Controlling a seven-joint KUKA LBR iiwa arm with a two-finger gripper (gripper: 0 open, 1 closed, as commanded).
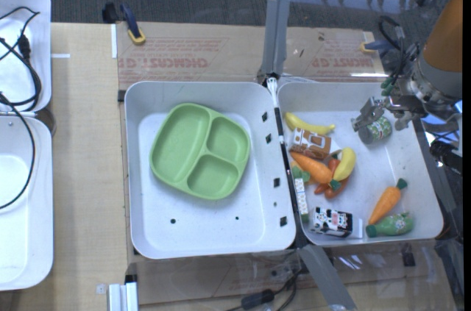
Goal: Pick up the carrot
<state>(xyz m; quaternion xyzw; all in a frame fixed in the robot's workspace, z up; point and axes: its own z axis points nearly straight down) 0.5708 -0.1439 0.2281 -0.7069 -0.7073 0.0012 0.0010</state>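
Bottom edge first: metal bracket [324, 280] pokes out below the seam between the two bins. Right bin [419, 155] holds all the clutter. Small black-and-white carton [333, 220] lies near its front-left corner, green veggie [391, 226] at front right. Carrot [387, 202] lies just above that green piece, tilted, leafy green end pointing up-right, orange tip touching or nearly touching the green veggie. Second, bigger carrot [314, 168] sits in the pile at the bin's left side, lying diagonally, with a banana [345, 162] against its right end and a red-orange piece [333, 187] beneath. Brown snack packet [310, 145] sits just above that pile, another banana [308, 125] above the packet near the back-left corner. My gripper [374, 124] is over the back-right part of this bin, right at a small green-labelled can [379, 130]; can't tell whether the can is between the fingers or just beside them, and can't tell how far apart they stand. Gripper is well apart from both carrots. Left bin [147, 229] has a green divided plate [200, 151], three compartments, sitting towards its back-left.
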